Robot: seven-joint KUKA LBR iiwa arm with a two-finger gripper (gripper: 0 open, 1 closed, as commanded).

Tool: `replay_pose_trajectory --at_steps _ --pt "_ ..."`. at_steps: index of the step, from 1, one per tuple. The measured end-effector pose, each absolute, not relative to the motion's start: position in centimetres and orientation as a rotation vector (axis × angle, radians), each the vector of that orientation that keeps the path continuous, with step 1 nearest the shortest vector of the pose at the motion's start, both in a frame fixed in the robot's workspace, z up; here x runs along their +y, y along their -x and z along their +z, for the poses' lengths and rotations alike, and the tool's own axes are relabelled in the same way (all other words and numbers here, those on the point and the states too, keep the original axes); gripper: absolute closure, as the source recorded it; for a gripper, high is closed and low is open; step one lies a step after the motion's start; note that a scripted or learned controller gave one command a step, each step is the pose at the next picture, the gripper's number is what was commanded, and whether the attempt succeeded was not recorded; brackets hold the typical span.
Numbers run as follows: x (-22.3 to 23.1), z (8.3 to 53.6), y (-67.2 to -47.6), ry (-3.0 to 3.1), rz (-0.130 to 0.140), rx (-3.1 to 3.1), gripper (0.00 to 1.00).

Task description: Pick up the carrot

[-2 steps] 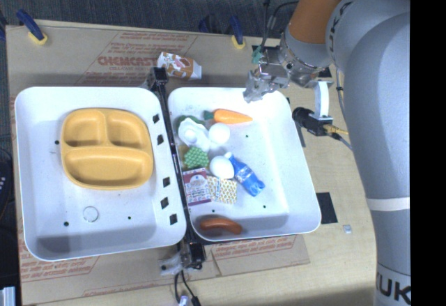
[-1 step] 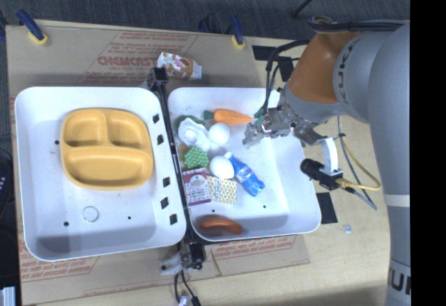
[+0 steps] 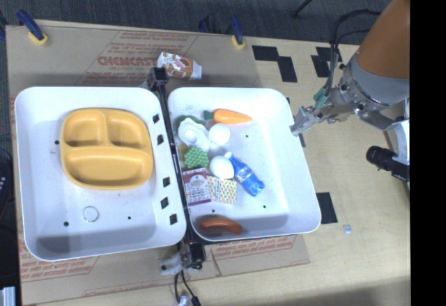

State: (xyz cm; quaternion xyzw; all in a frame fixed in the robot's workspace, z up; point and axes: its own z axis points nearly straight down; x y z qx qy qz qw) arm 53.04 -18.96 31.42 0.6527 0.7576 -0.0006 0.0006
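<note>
The orange carrot (image 3: 232, 116) lies near the far edge of the right bin (image 3: 300, 186), with its tip pointing right. My gripper (image 3: 304, 120) hangs just outside that bin's right rim, about a hand's width to the right of the carrot. It points left toward the bin. The arm's orange band rises at the upper right.
The right bin also holds white eggs (image 3: 221, 166), a green piece (image 3: 196, 157), a blue bottle (image 3: 247, 177), small packets (image 3: 209, 190) and a brown sausage (image 3: 221, 226). A yellow divided tray (image 3: 106, 146) sits in the left bin (image 3: 42, 228). A small carton (image 3: 178, 65) lies behind the bins.
</note>
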Motion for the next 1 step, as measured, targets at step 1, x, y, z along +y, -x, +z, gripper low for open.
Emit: replay_pose_trajectory --at_steps 1 --pt "-20.26 21.03 -47.59 -1.889 -0.003 2.515 1.00"
